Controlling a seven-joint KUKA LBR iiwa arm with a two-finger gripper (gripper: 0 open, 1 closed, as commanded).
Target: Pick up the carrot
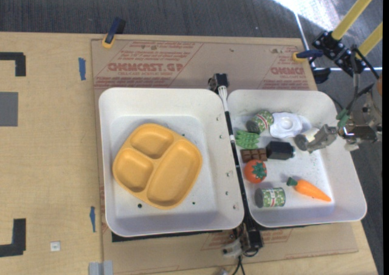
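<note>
Tool (311, 140) hovers over the right bin (355, 198), grip state unclear, and should drop squarely across the carrot (311, 190) lying free.

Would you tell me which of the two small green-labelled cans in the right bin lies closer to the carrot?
The can at the bin's front, just left of the carrot. The other can sits at the back, beside the white item.
</note>
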